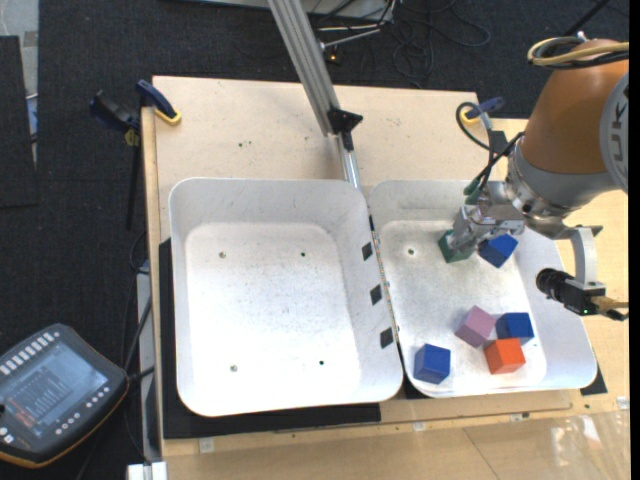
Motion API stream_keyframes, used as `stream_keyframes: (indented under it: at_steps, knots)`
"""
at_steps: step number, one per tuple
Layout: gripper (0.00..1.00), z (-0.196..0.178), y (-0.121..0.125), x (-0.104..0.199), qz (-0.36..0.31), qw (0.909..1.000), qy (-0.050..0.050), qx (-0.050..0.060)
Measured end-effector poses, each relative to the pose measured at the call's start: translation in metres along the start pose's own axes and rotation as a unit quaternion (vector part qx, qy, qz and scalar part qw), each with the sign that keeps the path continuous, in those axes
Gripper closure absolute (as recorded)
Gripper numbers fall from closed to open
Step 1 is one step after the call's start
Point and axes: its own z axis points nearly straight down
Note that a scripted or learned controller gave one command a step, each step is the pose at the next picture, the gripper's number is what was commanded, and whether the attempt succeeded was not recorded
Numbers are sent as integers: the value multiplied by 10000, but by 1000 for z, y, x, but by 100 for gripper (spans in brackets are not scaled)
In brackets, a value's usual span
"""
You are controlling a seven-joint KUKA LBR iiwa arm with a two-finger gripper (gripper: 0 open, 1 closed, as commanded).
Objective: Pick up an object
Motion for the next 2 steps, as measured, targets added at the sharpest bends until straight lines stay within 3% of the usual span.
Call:
stream_keyframes:
  at_steps: [1,2]
  knots:
    - [100,4,2,54,-2,10000,-2,-3]
    - [100,-2,-15,104,-3,10000,0,3]
